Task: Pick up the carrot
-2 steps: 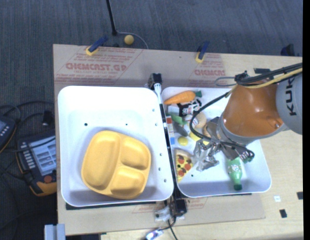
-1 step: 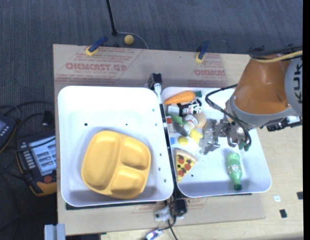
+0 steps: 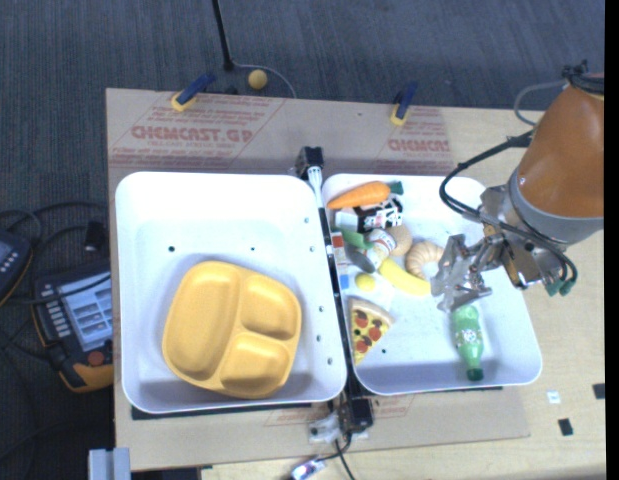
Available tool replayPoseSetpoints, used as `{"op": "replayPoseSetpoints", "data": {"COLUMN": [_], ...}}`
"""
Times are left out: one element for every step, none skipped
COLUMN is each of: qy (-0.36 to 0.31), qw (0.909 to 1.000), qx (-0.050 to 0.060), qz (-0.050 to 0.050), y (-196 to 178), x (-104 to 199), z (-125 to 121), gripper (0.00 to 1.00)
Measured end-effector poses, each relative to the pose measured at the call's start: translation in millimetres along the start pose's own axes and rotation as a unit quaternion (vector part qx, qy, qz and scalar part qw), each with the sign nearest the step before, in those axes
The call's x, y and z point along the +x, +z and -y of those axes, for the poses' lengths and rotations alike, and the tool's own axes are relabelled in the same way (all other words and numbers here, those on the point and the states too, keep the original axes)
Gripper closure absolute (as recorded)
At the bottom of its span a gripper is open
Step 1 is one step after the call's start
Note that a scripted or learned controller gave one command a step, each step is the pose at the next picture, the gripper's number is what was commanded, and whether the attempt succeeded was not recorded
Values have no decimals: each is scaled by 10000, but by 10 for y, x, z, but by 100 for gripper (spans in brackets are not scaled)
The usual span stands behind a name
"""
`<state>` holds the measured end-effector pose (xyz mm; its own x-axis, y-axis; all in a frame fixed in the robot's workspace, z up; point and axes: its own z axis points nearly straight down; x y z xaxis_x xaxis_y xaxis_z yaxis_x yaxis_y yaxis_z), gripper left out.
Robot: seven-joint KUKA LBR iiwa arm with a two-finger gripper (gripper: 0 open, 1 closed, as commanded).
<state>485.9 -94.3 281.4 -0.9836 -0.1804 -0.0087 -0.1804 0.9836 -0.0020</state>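
Observation:
The carrot point(image 3: 361, 194), orange with a green top at its right end, lies along the far wall of the right bin point(image 3: 509, 368). My gripper point(image 3: 459, 278) hangs over the right half of that bin, well to the right of the carrot and nearer the front. Its metal fingers point(image 3: 451, 264) point down and left, just above a green bottle point(image 3: 469, 336) and beside a tan croissant point(image 3: 423, 256). Nothing shows between the fingers.
Below the carrot are a black-and-white toy point(image 3: 386, 214), a banana point(image 3: 399, 280), a grey piece point(image 3: 359, 259) and a pizza slice point(image 3: 369, 325). The left bin point(image 3: 149, 208) holds a yellow divided tray point(image 3: 232, 327). Black cables loop beside the wrist.

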Motion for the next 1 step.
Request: {"op": "replayPoseSetpoints", "data": {"qy": [444], "qw": [9990], "qx": [21], "qz": [15], "y": [-566], "x": [1], "z": [695], "gripper": [100]}}
